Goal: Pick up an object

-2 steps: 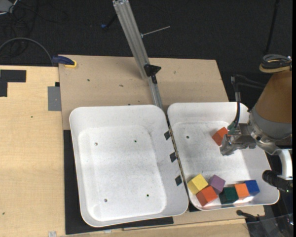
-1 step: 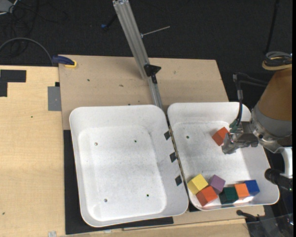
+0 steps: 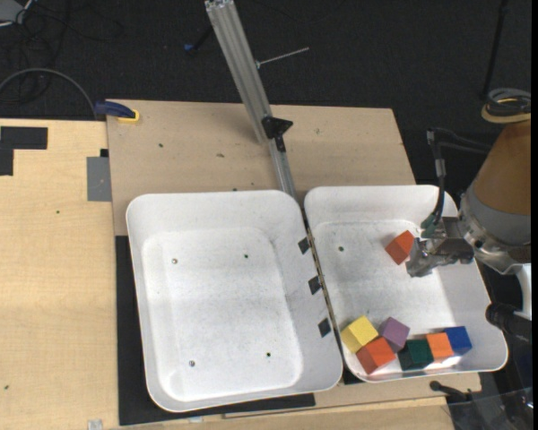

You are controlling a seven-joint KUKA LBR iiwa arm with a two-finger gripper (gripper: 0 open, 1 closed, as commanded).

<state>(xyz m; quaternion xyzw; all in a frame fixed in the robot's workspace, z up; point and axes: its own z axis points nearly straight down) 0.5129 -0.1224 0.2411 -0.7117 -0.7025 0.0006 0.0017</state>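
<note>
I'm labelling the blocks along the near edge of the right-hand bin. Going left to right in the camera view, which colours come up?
yellow block → red block → purple block → green block → orange block → blue block

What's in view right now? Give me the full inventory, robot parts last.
bins: 2, white, side by side on the bench
orange block: 1, right bin, upper part, just left of the tool
yellow block: 1, right bin, near edge
purple block: 1, right of the yellow
red block: 1, below the yellow
green block: 1, near edge
orange-and-white block: 1, right of the green
blue block: 1, near right corner
metal rail: 1, silver, slanting behind the bins
tool: 1, grey, over right bin
arm: 1, orange band
</note>
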